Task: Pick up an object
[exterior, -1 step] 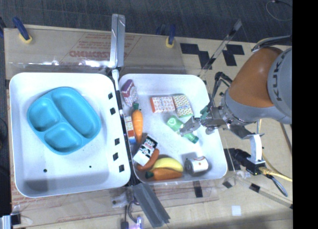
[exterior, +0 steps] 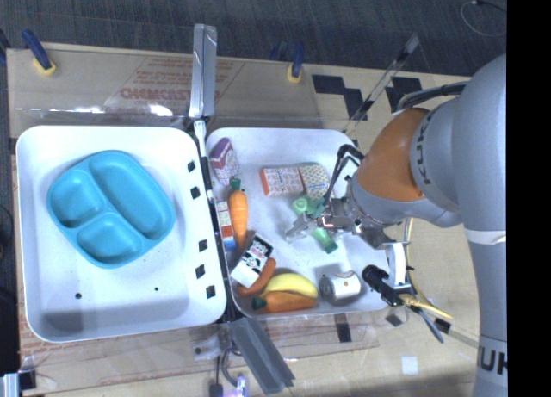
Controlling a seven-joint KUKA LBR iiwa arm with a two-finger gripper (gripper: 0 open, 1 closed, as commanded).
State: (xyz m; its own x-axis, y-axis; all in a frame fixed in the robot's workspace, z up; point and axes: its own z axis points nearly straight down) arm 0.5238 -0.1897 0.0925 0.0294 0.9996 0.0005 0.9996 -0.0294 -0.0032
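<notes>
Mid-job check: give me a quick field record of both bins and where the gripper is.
left bin: blue divided plate
right bin: carrot, banana, small carton, patterned box, green bottle, metal can
gripper: low in right bin, at the green bottle
grasp: not confirmed from this view
arm: entering from the right

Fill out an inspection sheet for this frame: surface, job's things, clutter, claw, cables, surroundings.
Surface: left bin holds a blue divided tray; right bin holds the toys.
Job's things: carrot, banana, green bottle, patterned boxes, small carton.
Clutter: toys crowded along the right bin's left and front sides.
Claw: claw low beside the green bottle; grip unclear.
Cables: thin cable on the floor.
Surroundings: blue clamps, dark carpet.
</notes>
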